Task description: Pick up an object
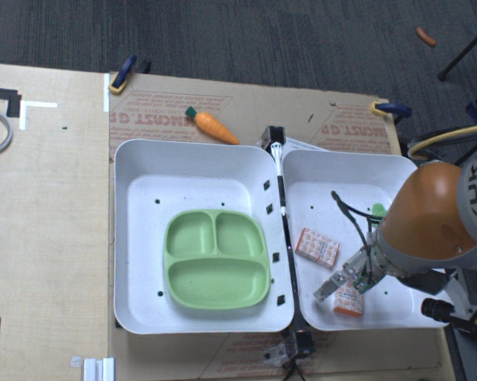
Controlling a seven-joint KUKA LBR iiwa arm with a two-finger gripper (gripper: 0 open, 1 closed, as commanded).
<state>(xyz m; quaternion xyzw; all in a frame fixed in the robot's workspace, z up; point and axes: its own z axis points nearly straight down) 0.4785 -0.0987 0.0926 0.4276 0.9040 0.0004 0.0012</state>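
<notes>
Claw [344, 287] low in right bin [320, 178], touching small red-white box [348, 301]; finger spread indiscernible, grip unconfirmed.

Dark grey carpet floor [232, 24] across the top of the view. Light wood desk [41, 254] below it, with black tape marks at its left. Brown printed cardboard sheet [228, 104] laid on the desk, held by blue-and-yellow clamps [123, 72] at its far corners. Small orange item [426, 36] on the floor, upper right. Even overhead light.

Overhead, slanted down on both bins [122, 243]
</notes>
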